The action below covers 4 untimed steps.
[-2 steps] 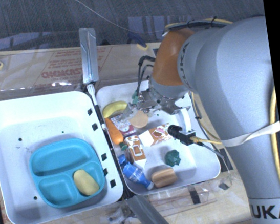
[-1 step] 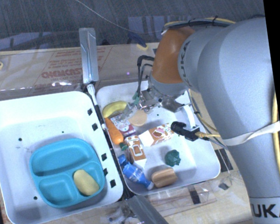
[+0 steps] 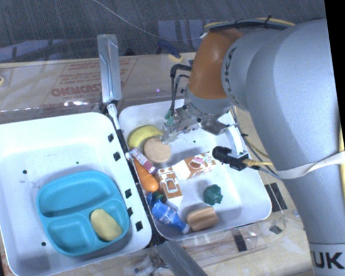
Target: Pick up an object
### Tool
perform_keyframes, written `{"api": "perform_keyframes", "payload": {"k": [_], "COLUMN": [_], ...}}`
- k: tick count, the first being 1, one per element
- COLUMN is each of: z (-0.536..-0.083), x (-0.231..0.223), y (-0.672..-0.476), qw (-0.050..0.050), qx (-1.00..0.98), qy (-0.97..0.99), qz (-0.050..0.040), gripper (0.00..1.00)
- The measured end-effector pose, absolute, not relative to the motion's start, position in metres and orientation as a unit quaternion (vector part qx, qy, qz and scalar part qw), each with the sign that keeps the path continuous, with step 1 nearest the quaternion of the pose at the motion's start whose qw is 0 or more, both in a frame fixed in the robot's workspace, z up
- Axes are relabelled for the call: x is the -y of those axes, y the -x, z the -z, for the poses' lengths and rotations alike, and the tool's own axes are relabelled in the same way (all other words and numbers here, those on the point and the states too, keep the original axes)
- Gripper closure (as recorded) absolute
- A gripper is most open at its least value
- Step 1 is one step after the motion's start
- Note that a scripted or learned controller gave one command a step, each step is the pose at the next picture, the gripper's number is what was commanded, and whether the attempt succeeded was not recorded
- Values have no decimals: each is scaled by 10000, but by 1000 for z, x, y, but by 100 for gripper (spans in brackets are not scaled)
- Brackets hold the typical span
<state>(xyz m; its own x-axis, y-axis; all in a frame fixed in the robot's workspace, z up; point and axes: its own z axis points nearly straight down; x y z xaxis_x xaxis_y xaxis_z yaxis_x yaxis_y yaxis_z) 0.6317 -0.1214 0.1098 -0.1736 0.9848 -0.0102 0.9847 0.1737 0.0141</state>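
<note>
My gripper hangs low in the right bin, at its back left. Its tip is right beside a yellow banana-like piece and a tan round piece. Nothing shows between its fingers. Further forward in this bin lie an orange carrot, a brown and white box, a dark green lump, a blue crumpled piece and a tan bun-like piece. In the left bin a blue divided tray holds a yellow potato-like piece.
A metal bar stands upright behind the wall between the two bins. My grey arm covers the right side of the right bin. A black cable plug hangs over that bin near the box.
</note>
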Motion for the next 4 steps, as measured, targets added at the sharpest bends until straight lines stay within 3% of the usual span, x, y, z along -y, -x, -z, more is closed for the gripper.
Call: {"api": "perform_keyframes", "payload": {"k": [1,2,3,4], "z": [-109,-120,-119,-96], "x": [121,121,121,100], "y": [-631,-632,-632,-658], "qw": [80,91,88,21], "qx": [-7660,-7674,-7674,-7984], "qy": [-6428,-6411,-6411,-6022], "qz": [-18,-23,-21,3], "gripper": [0,100,0,0]}}
